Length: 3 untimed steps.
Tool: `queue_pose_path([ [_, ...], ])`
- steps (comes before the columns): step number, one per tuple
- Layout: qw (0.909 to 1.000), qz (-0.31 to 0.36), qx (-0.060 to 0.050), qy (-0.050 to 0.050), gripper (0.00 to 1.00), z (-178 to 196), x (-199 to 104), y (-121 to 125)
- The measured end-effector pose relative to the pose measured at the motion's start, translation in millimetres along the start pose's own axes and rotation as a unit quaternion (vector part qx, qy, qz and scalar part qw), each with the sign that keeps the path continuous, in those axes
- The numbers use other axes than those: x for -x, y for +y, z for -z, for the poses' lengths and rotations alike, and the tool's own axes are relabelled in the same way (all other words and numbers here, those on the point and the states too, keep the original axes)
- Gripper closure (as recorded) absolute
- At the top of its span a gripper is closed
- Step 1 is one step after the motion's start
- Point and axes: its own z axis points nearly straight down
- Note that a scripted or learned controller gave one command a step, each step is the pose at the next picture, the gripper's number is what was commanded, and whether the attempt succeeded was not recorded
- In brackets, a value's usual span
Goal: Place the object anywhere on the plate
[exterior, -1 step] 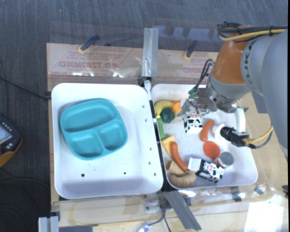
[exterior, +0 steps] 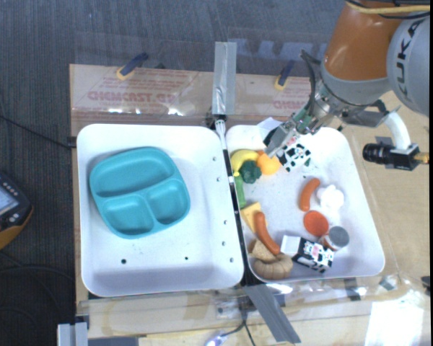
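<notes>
A: Status?

B: Pick step, nothing on the plate (exterior: 138,190) yet. It lies in the left bin (exterior: 101,265). Gripper (exterior: 281,137) sits low over the right bin's (exterior: 361,193) far-left corner, by the orange piece (exterior: 268,165) and the black-and-white carton (exterior: 297,156).

A: Fingers?

B: Can't tell, too blurred to see whether they're wide, narrow or clamped on anything. Which item is the target is unclear too.

A: Next?

B: My read: confirm a real grasp, lift clear of the divider (exterior: 229,193), carry left, release over the plate.
</notes>
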Motion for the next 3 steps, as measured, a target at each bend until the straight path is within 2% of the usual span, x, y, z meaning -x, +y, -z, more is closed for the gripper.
queue_pose_path([
  [1, 1.0000, 0.010, -0.001, 0.001, 1.00, -66.6, -49.1, 34.3],
  [2, 0.9998, 0.018, -0.001, 0.001, 1.00, -105.7, -102.9, 82.0],
  [3, 0.9878, 0.155, 0.000, 0.001, 1.00, -64.1, -139.1, 75.4],
])
